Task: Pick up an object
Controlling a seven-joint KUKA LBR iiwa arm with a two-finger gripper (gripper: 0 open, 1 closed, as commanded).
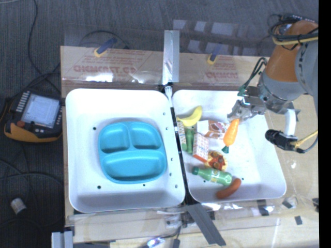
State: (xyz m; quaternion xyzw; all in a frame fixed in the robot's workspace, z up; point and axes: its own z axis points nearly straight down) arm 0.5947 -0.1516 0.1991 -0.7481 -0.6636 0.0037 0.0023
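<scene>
My gripper (239, 113) is over the back right part of the right bin (274, 177). It is shut on the thick end of an orange toy carrot (231, 133). The carrot hangs down and to the left from the fingers, with its green tip pointing at the bin floor. Other toys lie in the same bin: a yellow banana (192, 115), a green bottle (213, 176), a red-brown sausage (229, 188), a small pile of fruit pieces (217, 161), and printed packets (202, 144).
The left bin (83, 190) holds a blue divided plate (132, 150). A metal divider rail (177, 138) separates the bins. A handheld pendant (35, 115) lies off the bench to the left. Cables and a black fitting (278, 136) hang near the arm's wrist.
</scene>
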